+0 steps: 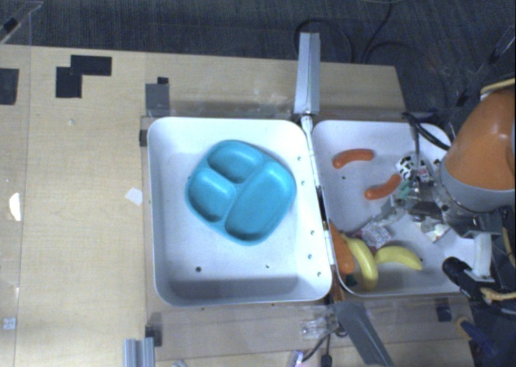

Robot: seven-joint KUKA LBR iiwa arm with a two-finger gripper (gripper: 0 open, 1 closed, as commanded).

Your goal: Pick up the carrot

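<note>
Carrot point(344, 251) lies just left of and below the claw point(385, 227), wedged against the bin wall point(319, 196) beside two bananas point(379, 260). Whether the claw is apart, I cannot tell. It may grab a banana instead.

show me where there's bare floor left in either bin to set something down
Left bin: a bare strip runs along its near wall and left wall, around the blue divided plate. Right bin: small patch at its far left corner, beside the sausages. Crowded near the bananas, carrot and gripper.

Two white bins point(161, 220), one blue plate point(240, 190), two sausages point(353, 157), two bananas point(363, 260), one carrot point(343, 252).
</note>
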